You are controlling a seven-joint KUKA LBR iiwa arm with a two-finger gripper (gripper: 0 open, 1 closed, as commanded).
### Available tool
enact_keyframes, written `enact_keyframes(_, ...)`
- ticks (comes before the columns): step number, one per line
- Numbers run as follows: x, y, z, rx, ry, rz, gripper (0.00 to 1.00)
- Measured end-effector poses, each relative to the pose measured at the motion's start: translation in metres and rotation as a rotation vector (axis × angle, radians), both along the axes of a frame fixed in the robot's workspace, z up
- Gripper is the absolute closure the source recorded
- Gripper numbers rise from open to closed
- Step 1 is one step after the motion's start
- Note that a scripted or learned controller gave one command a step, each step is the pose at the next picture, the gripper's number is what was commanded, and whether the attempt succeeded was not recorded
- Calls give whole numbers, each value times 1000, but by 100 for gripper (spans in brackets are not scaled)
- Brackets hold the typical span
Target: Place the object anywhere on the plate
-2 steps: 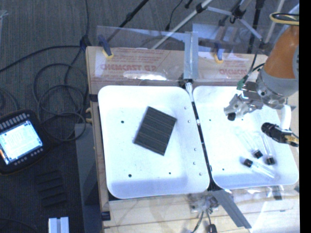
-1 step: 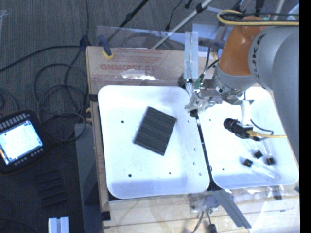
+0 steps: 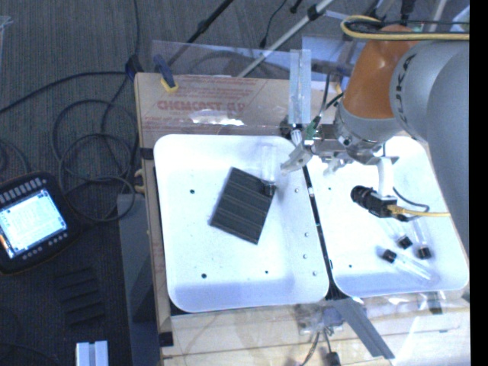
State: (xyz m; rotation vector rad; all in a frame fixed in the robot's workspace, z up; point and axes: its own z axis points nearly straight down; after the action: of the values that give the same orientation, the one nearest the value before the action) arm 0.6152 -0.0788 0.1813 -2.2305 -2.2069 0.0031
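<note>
- Left bin [image 3: 191, 269]: shallow, white, and the larger share of the view's centre.
- Dark ribbed plate [image 3: 242, 205]: a flat rectangle lying in the left bin, right of the bin's middle, turned at a slant to the bin walls.
- Small black object [image 3: 268, 190]: in the left bin, at the plate's upper right corner, touching or just overlapping its edge; too small to tell which.
- Gripper [image 3: 309, 158]: hangs over the seam between the two bins near their far edge, just above and to the right of the small black object. Whether it is spread or pressed together cannot be told, and nothing is seen held in it.
- Arm [image 3: 427, 82]: grey with an orange band, and enters from the right over the right bin.
- Right bin [image 3: 354, 269]: white, and set just beside the left bin.
- Small black pieces [image 3: 404, 242]: three, loosely grouped in the right bin's near right part, well apart from the plate.
- Cardboard sheet [image 3: 206, 105]: brown, lying behind the bins.
- Handheld control unit [image 3: 30, 221]: lit screen, on the floor at far left.
</note>
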Motion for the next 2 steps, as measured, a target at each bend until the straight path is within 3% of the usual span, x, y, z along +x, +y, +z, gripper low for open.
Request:
enact_keyframes(1, 25, 70, 0, -1, 0, -15, 0)
enact_keyframes(2, -2, 98, 66, -3, -2, 246, 0)
